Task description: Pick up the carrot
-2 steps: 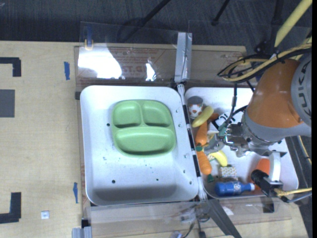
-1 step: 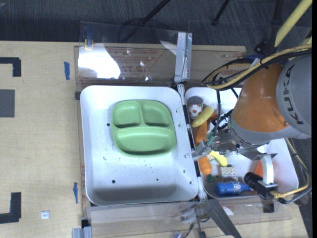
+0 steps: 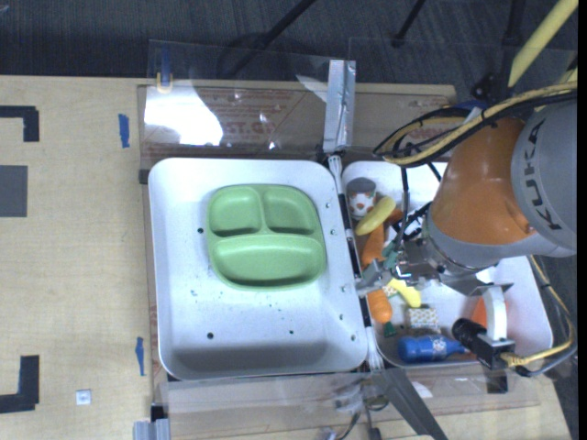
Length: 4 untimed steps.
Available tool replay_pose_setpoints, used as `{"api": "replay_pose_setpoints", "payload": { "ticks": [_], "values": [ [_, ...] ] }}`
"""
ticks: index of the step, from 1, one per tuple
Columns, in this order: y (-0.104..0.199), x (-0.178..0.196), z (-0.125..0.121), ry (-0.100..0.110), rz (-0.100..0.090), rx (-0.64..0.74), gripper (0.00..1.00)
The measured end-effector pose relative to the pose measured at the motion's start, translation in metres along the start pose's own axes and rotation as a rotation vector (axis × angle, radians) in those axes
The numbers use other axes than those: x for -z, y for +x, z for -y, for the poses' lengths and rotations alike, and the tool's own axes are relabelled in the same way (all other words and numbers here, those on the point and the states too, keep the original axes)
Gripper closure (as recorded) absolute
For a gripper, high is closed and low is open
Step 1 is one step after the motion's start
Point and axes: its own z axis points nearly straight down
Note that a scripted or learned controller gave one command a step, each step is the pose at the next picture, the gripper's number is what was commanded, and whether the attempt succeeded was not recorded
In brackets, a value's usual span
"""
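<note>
Carrot [image 3: 371, 248] at right bin's left wall, long axis along wall; jaws just right of it; jaw state unclear.

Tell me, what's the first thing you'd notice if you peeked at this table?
The big green plate with three sections jumps out, sitting in the middle of the left bin. Next comes the fat orange and grey robot arm, hanging over the right bin. Beside it, along that bin's left side, lies a jumble of small toys, with a yellow banana near the top and a blue bottle near the bottom.
</note>
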Motion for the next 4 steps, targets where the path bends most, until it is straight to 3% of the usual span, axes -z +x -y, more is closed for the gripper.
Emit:
{"api": "replay_pose_setpoints", "payload": {
  "ticks": [1, 2, 3, 4],
  "values": [
    [0.0, 0.0, 0.0, 0.0, 0.0, 0.0, 0.0],
    [-0.049, 0.134, -0.022, -0.004, 0.002, -0.184, 0.0],
    [0.03, 0.0, -0.023, -0.003, 0.001, 0.202, 0.0],
    [-0.012, 0.0, -0.005, 0.0, 0.0, -0.067, 0.0]
  ]
}}
